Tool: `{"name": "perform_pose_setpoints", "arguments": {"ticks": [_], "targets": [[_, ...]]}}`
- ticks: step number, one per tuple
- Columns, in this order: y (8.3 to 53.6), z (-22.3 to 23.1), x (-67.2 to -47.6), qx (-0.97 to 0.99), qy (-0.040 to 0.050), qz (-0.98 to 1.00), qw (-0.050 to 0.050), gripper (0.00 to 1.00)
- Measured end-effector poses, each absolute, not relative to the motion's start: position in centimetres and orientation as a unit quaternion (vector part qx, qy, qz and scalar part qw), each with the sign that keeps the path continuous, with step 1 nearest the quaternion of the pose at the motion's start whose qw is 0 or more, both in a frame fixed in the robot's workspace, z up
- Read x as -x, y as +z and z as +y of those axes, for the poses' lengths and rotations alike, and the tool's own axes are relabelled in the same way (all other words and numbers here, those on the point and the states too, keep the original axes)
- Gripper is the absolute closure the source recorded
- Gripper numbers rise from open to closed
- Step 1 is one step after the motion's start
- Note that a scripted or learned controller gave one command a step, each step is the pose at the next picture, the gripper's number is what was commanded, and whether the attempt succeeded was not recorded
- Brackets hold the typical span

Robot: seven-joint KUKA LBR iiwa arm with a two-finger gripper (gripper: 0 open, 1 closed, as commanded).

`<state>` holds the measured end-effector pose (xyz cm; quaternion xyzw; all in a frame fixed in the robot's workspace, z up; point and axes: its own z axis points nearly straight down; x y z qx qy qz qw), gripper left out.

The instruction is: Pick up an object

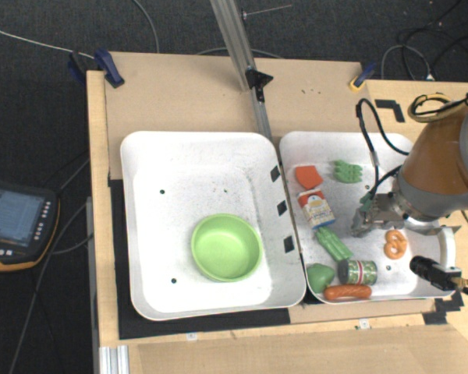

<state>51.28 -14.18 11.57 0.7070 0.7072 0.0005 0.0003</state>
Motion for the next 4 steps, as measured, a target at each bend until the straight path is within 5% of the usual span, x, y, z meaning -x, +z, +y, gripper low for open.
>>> {"name": "perform_pose_setpoints", "arguments": {"ticks": [2,3,4], "targets": [[22.2,-13.3,-51.5,-0.707,0.0015,0.707,0.002,1.00],[23.8,-13.3,-51.5,-0.707,0.0007,0.707,0.001,1.00],[22.9,-7.8,-52.9,-0.705,0.0003,0.709,-0.001,1.00]]}}
